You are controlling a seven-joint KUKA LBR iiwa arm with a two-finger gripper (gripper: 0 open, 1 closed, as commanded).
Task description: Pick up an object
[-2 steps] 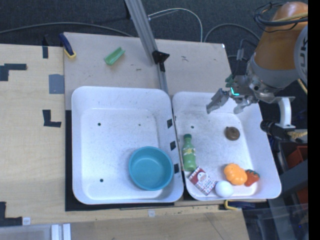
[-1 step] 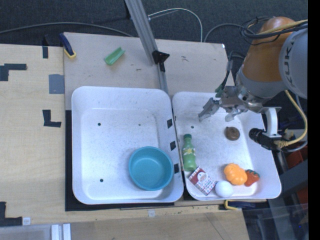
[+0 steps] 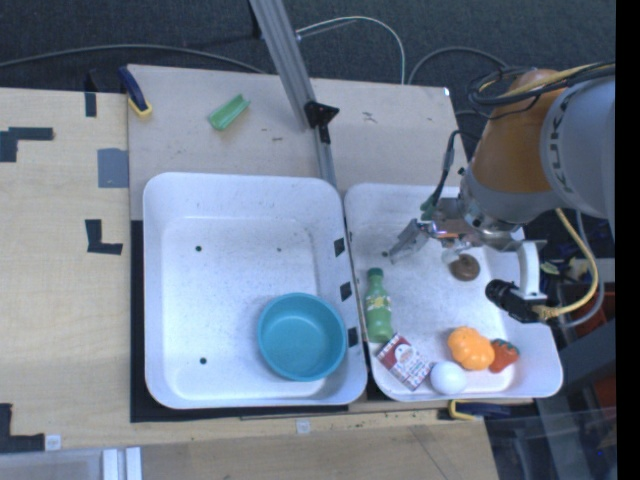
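**Open claw above the bottle**

The claw [image 3: 408,244] hangs over the right bin [image 3: 385,208], fingers spread, holding nothing. The green bottle [image 3: 378,306] lies just below it, near the bin's left wall, apart from the fingers.

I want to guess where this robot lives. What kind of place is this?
Probably a robot lab. An arm reaches over two white bins of toy food, with cables and tape marks around the bench.

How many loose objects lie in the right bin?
5, maybe more under the arm: green bottle by the divider, red-white packet, white egg, orange fruit, and a small red piece along the near edge.
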